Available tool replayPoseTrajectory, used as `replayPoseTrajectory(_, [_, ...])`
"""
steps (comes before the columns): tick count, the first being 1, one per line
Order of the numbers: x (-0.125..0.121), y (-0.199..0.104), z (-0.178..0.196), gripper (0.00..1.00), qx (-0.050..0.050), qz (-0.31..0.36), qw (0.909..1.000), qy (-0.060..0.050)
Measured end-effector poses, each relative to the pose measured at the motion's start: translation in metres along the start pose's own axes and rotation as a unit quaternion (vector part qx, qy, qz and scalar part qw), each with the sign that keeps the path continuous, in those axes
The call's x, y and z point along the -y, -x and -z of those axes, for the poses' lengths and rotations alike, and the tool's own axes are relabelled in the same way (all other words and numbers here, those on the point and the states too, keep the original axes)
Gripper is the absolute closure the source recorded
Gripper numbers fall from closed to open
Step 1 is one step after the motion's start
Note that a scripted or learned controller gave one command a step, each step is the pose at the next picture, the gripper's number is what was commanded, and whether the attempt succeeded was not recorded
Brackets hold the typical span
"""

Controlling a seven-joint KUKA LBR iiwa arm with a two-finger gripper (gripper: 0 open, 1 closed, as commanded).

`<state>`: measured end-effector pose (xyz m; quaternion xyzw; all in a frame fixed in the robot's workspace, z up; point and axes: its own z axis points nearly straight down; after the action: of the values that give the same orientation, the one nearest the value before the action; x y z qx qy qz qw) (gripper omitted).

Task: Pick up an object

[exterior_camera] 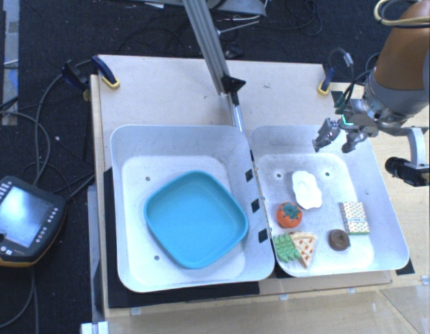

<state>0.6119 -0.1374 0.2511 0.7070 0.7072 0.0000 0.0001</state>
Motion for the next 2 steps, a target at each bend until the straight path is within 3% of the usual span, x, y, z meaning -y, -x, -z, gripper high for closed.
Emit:
replayPoseTrajectory(1, [0.000,0.000,0.000,0.00,0.000,0.000,1.0000,0.000])
replayPoseTrajectory(2, [-0.005,-0.006,-0.046,0.00,0.000,0.000,1.0000,-0.002])
